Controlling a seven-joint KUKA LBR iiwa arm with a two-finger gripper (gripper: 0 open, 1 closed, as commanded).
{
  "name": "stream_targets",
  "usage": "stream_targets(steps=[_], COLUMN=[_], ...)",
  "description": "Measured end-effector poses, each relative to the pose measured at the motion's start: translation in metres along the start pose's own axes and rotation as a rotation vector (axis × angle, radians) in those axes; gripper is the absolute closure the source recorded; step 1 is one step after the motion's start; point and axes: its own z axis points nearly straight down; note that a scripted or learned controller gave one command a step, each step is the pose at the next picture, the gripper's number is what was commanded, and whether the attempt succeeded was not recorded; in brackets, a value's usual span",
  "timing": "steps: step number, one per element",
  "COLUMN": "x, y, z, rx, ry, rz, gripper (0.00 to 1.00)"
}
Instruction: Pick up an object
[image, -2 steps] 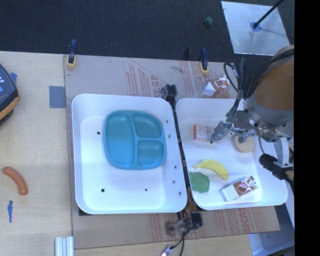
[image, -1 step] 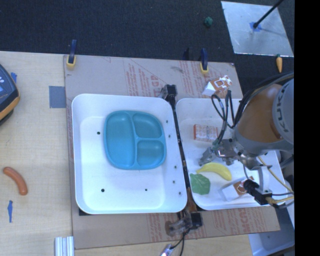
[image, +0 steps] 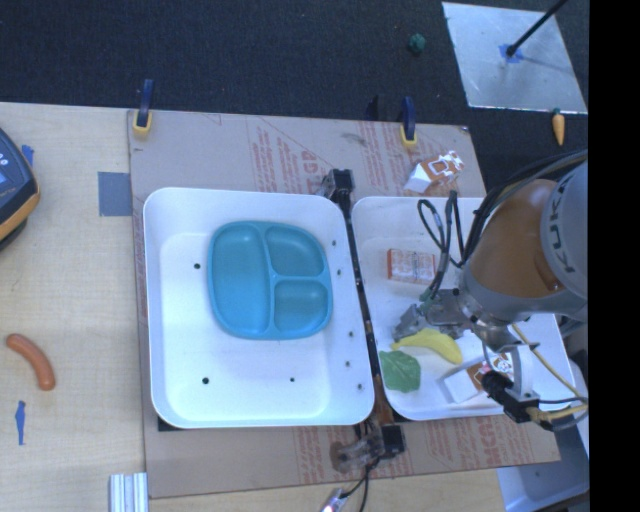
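The right bin (image: 372, 222) holds a yellow banana (image: 434, 345), a green leafy piece (image: 402, 371) just left of and below it, a small white box with orange print (image: 411, 265) farther back, and a white and orange packet (image: 466, 383) at the front. My gripper (image: 421, 319) hangs low over the bin, right at the banana's upper left end. The grey wrist and orange band hide the right part of the bin. I see nothing lifted off the bin floor.
The left bin (image: 160, 300) carries a blue divided plate (image: 270, 280). A snack packet (image: 435, 173) lies behind the right bin on the cardboard. An orange sausage (image: 32, 360) rests on the bench at far left, near a dark device (image: 12, 185). Black cables loop beside the wrist.
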Motion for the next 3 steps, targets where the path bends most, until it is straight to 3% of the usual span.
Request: stream_targets(steps=[1,2,3], x=[-0.001,-0.001,-0.037], y=[0.0,0.0,0.047], z=[-0.01,-0.01,-0.001], rx=[0.002,0.001,-0.003], ry=[-0.001,-0.001,0.0], rz=[-0.003,-0.003,0.003], gripper=[1.0,0.0,0.0])
